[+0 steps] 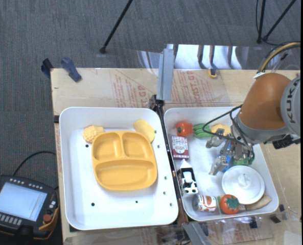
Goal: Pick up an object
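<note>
While the end effector (pixel 224 154) hovers, a round white lid (pixel 242 183) lies flat.

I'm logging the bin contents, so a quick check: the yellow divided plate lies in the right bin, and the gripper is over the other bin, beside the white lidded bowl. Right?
Not quite. The camera view shows the yellow divided plate in the left bin, not the right one. The rest holds: the gripper is over the other bin, the right bin, beside the white lidded bowl.

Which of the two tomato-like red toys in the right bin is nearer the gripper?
The upper red toy, near the bin's top-left beside the green piece. The other red one sits at the bottom edge, below the white lid, farther from the gripper.
</note>
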